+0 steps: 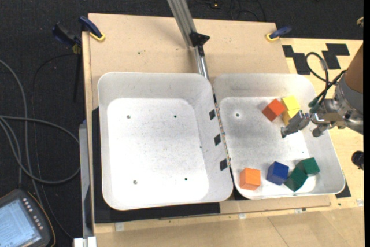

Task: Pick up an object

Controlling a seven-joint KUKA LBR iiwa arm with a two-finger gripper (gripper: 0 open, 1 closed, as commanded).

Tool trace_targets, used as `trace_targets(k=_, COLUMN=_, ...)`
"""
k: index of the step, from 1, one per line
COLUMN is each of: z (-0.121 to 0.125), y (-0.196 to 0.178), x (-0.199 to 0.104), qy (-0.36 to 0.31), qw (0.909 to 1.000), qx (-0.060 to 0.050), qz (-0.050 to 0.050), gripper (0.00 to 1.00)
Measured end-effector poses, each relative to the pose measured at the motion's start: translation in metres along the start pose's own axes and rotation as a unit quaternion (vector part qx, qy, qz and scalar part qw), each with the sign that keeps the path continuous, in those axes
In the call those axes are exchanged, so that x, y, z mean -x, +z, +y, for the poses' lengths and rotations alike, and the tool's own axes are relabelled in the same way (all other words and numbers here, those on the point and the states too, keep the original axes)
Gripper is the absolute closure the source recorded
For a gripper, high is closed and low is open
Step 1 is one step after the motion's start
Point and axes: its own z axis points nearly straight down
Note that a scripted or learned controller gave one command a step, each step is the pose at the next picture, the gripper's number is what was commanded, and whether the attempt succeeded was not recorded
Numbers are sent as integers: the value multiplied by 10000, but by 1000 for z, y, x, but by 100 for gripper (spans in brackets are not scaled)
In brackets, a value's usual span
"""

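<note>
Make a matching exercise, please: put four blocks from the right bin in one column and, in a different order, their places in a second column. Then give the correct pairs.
Things:
1. yellow block
2. blue block
3. lower orange block
4. upper orange block

Places:
A. near the bin's front edge, furthest to the left of the blocks there
B. directly left of the yellow block, touching it
C. at the front, between an orange block and the green blocks
D. closest to the tool, in the upper part of the right bin

Pairs: 1-D, 2-C, 3-A, 4-B
</note>
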Motion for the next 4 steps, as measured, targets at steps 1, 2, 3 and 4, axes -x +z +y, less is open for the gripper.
trace_targets(k=1, z=1, y=-2, x=0, qy=8, qw=10000, qx=24, qz=-6, gripper=0)
trace_targets(k=2, z=0, y=42, x=-5, qy=11, qw=10000, qx=-1, qz=1, gripper=0)
trace_targets(k=3, z=-4, y=105, x=-10, qy=13, qw=10000, qx=-13, qz=6, gripper=0)
trace_targets(k=4, z=-4, y=158, x=-10, qy=12, qw=10000, qx=6, qz=-3, gripper=0)
